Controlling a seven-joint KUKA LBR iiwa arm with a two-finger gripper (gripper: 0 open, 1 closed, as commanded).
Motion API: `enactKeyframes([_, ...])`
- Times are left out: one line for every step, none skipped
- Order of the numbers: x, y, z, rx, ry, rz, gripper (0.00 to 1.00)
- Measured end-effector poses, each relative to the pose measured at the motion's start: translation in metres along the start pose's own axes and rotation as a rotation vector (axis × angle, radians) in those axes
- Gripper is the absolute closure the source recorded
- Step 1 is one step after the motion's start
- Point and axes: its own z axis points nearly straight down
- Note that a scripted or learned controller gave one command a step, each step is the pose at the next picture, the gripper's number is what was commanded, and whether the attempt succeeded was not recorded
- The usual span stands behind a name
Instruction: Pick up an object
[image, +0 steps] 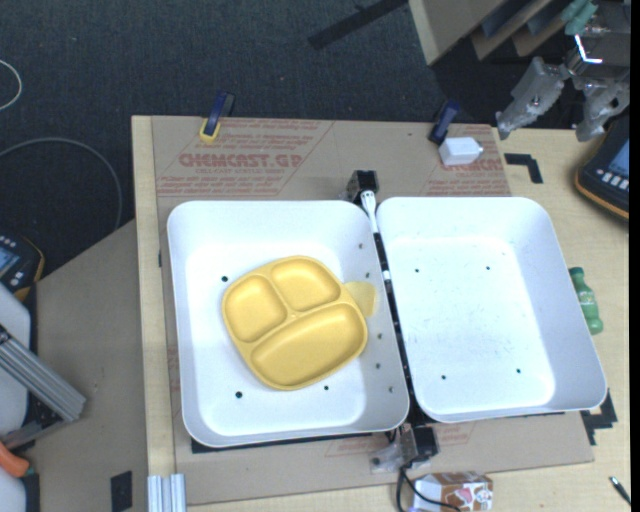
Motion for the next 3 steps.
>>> enactKeyframes([0.103, -0.054, 0.005, 0.015, 0.002, -0.006, 0.0])
enactKeyframes([0.154, -0.062, 0.005, 0.014, 0.0, 0.0, 0.0])
enactKeyframes([0.152, -0.061, -0.006, 0.01, 0.0, 0.003, 1.0])
